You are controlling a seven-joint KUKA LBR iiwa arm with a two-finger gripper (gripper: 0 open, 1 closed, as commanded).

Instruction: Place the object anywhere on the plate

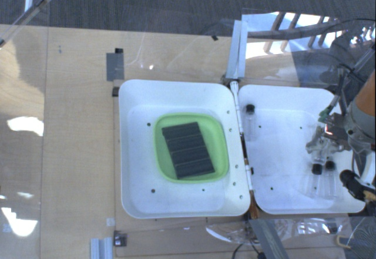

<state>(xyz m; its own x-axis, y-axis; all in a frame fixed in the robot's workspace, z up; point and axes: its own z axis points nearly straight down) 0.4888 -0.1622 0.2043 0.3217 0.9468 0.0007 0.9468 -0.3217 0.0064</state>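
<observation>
Wooden desk [70,152] carries two white bins side by side. Left bin [132,193] holds a green plate [220,146], and a dark ribbed slab [188,150] lies flat on it. Right bin [282,193] has the gripper [322,167] low near its right wall, fingers [316,168] apart, grasping nothing.

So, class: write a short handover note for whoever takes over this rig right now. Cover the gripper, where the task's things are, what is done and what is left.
Gripper: low over the right bin, near its right side; whether its fingers are open or shut cannot be made out.
Plate: green, in the middle of the left bin.
Object: dark ribbed rectangular block, lying flat on the plate, set at a slant.
Done: the object already rests on the plate.
Left: seemingly nothing; perhaps confirm the placement and pull the arm back.
</observation>
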